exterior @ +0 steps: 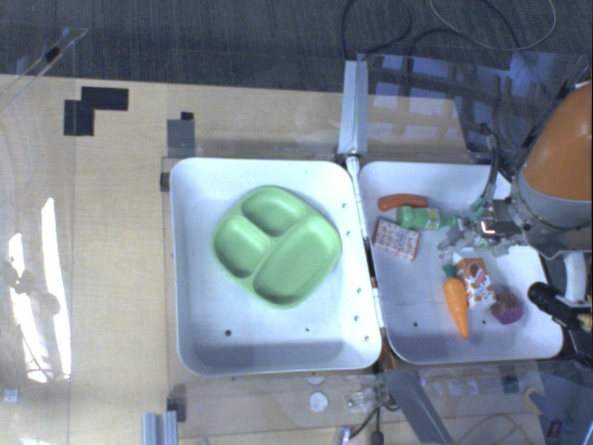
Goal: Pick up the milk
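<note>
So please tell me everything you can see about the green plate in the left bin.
The green plate lies flat near the middle of the left bin. It looks like smooth light-green plastic with rounded edges, divided into three shallow compartments, one larger at the lower right. All three compartments hold nothing. It rests on the bin's white floor, apart from the walls; nothing else touches it.

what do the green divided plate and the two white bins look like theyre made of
The green three-compartment plate looks like moulded plastic with a smooth matte finish: uniform colour, rounded edges, soft shading and no sharp glints. The left white bin and the right white bin look like thin formed plastic, possibly coated metal: rounded corners, an even satin surface, small holes dotted along the floor.
</note>
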Robot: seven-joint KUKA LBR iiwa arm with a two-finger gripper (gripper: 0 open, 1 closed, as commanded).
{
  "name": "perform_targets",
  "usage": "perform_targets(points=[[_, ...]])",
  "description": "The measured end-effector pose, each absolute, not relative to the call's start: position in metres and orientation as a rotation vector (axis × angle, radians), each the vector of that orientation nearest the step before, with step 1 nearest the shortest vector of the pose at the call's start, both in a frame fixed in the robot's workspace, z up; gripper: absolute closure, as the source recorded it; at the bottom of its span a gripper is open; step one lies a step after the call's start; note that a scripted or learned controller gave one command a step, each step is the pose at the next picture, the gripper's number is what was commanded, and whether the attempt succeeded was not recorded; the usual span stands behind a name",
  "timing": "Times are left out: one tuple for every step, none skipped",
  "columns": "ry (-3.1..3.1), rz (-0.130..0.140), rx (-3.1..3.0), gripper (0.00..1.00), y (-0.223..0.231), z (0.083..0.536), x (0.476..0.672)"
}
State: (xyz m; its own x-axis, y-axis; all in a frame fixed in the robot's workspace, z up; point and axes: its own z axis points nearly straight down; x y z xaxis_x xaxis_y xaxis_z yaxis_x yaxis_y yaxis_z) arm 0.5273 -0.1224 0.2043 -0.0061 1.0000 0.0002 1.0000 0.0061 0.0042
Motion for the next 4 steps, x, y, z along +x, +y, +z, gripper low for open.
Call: perform_targets(points=[[2.145, 0.041, 2.236, 0.00, -0.134, 0.118, 0.532], [2.054, 0.068, 2.286, 0.00, -0.138, 0.110, 0.510], [2.031, 0.069, 2.311, 0.00, -0.140, 0.110, 0.510], [2.039, 0.068, 2.313, 0.00, -0.148, 0.110, 0.509]])
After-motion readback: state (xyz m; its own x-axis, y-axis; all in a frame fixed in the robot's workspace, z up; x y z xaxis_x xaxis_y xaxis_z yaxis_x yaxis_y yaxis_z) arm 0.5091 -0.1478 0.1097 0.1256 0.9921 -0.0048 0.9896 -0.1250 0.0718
